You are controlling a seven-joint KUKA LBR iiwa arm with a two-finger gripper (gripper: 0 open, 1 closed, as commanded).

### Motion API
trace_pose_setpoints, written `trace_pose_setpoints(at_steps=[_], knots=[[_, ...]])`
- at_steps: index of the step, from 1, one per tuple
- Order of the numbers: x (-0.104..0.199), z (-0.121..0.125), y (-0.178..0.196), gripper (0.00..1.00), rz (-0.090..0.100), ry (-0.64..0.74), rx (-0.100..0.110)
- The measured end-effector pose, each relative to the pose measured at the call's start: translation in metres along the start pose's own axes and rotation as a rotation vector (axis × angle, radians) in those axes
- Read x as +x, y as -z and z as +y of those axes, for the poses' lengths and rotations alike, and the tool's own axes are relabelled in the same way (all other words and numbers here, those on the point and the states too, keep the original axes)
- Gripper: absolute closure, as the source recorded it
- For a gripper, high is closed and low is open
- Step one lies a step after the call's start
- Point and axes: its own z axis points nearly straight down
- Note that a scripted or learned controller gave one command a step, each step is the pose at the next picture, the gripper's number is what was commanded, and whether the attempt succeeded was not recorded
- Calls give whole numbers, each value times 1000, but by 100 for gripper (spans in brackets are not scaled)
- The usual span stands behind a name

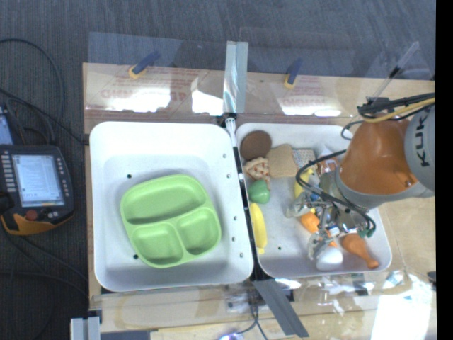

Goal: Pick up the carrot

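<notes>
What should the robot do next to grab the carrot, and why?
Probably shift the gripper a little toward the carrot, which lies just beside it in the right bin, near a white object. It hovers over the clutter, not yet around the carrot.

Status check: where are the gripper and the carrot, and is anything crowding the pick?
Gripper low in right bin, jaws' state unclear. Carrot lying beside it at bin's lower right, not visibly held. White item and orange piece crowd close.

carrot (357, 249) | orange and tapered, we see it lying on its side | thick end up-left, thin tip pointing down-right | on the floor of the right white bin (283, 264), near its front right corner
</notes>
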Motion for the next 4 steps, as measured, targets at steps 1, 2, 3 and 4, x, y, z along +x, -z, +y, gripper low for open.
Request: trace_pose_setpoints(at_steps=[1,2,3,4], knots=[[-3,1,11,100,-6,2,3],[-50,-1,96,100,-3,354,-1],[-49,-1,94,0,1,354,-4],[-16,-4,-3,0,-8,405,3]])
